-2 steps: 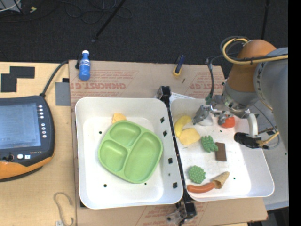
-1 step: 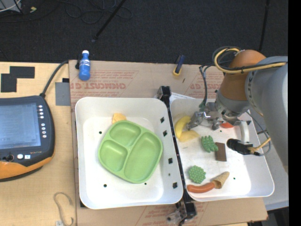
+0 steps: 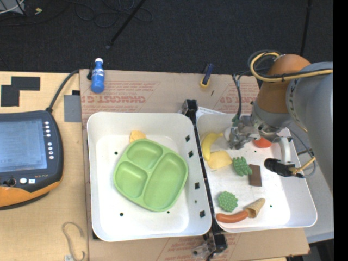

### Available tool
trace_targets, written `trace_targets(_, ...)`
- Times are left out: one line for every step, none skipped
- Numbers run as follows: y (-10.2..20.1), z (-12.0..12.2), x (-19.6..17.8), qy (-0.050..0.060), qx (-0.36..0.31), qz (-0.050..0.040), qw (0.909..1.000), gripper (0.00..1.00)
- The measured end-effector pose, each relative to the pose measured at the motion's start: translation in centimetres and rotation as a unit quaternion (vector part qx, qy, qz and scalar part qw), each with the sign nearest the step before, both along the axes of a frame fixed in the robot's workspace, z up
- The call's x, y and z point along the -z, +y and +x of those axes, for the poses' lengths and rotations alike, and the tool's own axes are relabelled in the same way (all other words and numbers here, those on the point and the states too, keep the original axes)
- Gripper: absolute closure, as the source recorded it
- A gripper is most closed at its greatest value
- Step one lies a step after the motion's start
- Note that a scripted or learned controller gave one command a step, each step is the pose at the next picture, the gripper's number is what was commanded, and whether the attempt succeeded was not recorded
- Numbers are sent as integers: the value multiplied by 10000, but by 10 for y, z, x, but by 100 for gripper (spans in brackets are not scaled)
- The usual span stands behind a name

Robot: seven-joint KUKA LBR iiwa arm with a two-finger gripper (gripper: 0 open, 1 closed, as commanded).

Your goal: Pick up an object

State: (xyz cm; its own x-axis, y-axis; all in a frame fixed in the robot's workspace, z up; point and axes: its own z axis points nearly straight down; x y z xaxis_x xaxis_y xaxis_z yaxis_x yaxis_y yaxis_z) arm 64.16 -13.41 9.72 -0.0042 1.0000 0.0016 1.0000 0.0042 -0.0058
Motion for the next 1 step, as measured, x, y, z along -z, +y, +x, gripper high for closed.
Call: trace_targets(-1, -3, -43, -39, 28, -10, 10000, 100)
